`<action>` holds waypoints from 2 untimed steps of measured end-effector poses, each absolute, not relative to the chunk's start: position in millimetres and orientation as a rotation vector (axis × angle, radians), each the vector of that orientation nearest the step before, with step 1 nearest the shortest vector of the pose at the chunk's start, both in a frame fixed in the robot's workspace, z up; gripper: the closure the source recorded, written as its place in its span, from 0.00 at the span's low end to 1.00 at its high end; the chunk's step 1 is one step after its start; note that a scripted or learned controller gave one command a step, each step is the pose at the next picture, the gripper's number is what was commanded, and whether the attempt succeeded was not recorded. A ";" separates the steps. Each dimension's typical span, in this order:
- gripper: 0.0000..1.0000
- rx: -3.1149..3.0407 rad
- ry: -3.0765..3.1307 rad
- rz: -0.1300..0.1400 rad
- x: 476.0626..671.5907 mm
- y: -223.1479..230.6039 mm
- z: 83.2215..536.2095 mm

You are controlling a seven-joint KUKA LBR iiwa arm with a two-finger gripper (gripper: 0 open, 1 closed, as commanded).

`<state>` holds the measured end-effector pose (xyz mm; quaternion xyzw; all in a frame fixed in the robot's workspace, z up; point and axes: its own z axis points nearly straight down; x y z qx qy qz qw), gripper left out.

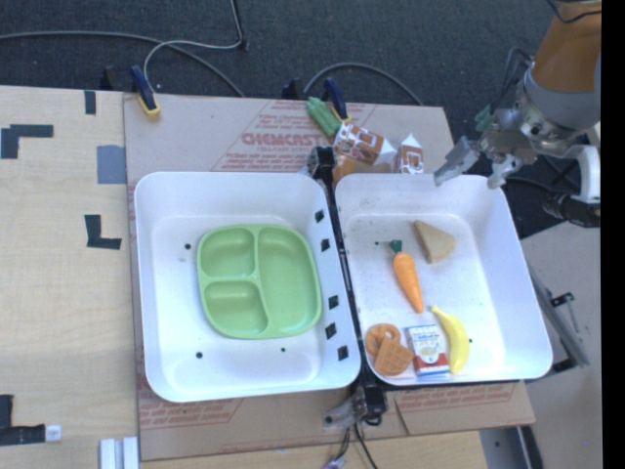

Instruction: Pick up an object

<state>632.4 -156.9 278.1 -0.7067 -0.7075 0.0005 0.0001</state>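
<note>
Currently: gripper above right bin's far rim | fingers spread, nothing between | carrot, banana in right bin | green plate in left bin

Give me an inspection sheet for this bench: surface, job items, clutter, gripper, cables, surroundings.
Surface: two shallow white bins side by side, left bin, right bin, on printed cardboard.
Job's things: right bin holds an orange toy carrot, tan wedge, yellow banana, small carton, brown pretzel.
Clutter: green divided plate in left bin; packets behind the bins.
Gripper: two-finger gripper open, above right bin's far rim, holding nothing.
Cables: black cable on dark floor.
Surroundings: wooden tabletop.
</note>
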 end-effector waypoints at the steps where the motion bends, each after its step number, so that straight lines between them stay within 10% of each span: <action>1: 0.00 -2.217 -2.221 0.003 587.9 -117.7 139.7; 2: 0.00 -2.221 -2.222 -0.001 567.8 -98.9 87.2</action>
